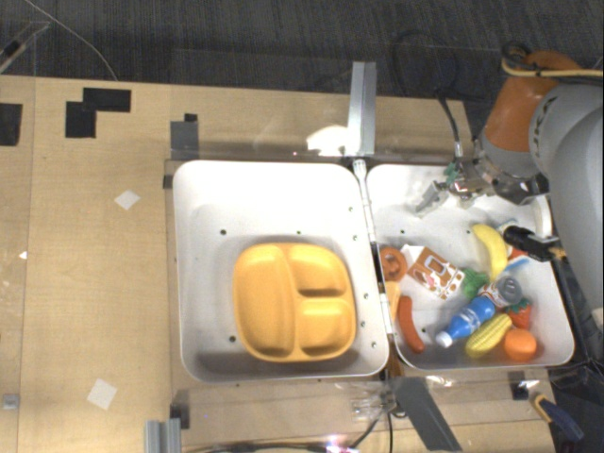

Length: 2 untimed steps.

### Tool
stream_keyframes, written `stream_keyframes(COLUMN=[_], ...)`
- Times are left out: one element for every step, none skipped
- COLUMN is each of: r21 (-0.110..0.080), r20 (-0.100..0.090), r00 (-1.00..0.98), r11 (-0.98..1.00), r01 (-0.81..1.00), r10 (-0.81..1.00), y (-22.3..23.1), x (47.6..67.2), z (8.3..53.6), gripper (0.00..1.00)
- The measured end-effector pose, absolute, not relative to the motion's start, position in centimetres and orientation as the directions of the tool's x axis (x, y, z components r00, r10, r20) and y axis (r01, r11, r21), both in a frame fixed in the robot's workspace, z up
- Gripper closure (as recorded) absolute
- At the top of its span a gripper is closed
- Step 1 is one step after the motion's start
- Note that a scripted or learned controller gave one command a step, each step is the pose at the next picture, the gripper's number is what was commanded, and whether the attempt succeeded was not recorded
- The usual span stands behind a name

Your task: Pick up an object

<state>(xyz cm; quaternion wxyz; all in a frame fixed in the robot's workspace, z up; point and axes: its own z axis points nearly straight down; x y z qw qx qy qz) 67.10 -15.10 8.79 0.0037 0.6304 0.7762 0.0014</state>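
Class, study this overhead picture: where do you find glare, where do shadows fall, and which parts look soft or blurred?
Camera view: glare blooms on the bench just behind the left bin, by the metal post; a soft shadow lies under the yellow tray along its near edge; the hand over the right bin looks slightly blurred, and the toys in that bin's near corner are small and soft-edged.

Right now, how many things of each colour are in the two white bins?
Yellow: 3, the yellow divided plastic tray in the left bin, a yellow toy banana and a smaller yellow banana.
Orange or red: 4, an orange ball, a red sausage shape, an orange ring, an orange-and-white packet.
Blue: 1, a blue plastic bottle.
Total: 8
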Motion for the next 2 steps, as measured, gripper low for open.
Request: stream_keyframes(r21=[0.005,0.015], r20=[-0.002,-0.007], r00=[-0.078,-0.087], r11=[0.078,0.088], r01=[0.997,0.996], r10=[0.997,0.996], y=[-16.5,-16.5], x=[64.9,65.3], z=[8.6,10.2], gripper=[0.0,1.0])
